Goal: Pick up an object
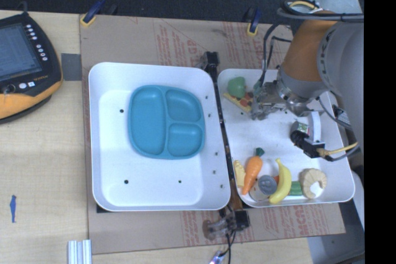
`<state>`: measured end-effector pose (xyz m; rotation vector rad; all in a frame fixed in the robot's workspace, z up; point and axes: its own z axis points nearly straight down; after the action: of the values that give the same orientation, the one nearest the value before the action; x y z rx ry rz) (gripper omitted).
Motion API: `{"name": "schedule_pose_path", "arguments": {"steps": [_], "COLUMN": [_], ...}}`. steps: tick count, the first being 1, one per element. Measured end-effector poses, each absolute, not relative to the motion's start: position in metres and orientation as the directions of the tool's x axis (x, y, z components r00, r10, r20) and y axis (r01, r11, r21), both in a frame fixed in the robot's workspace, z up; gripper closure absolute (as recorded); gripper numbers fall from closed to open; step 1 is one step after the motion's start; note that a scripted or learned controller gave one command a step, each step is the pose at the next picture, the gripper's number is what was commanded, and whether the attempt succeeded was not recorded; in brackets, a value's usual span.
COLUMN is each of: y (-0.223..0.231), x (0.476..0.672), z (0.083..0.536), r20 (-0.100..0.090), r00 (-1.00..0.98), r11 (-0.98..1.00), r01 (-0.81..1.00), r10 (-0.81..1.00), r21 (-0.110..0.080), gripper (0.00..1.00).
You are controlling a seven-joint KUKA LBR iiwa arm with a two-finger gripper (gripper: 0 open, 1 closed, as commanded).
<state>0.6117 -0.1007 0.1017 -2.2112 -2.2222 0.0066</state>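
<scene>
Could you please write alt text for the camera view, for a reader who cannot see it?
The grey arm's hand reaches into the right bin near a green toy; a carrot and banana lie along its front edge. The left bin holds a blue divided plate.

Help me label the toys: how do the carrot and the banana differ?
The carrot is orange with a green top; the banana is yellow. The carrot is straight and tapered; the banana curves. The carrot lies left of the banana. Both lie near the front of the right bin.
</scene>
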Motion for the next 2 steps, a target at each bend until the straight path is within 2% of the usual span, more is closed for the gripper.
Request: {"name": "schedule_pose_path", "arguments": {"steps": [1,2], "y": [-0.101,-0.106], "x": [0.612,0.593], "z": [0.102,0.091], "r20": [0.002,-0.001], "r00": [-0.005,-0.004], "r11": [0.005,0.004], "r01": [1.000,1.000], "r10": [1.000,1.000], "r21": [-0.008,-0.005], "gripper": [0.00,0.00]}}
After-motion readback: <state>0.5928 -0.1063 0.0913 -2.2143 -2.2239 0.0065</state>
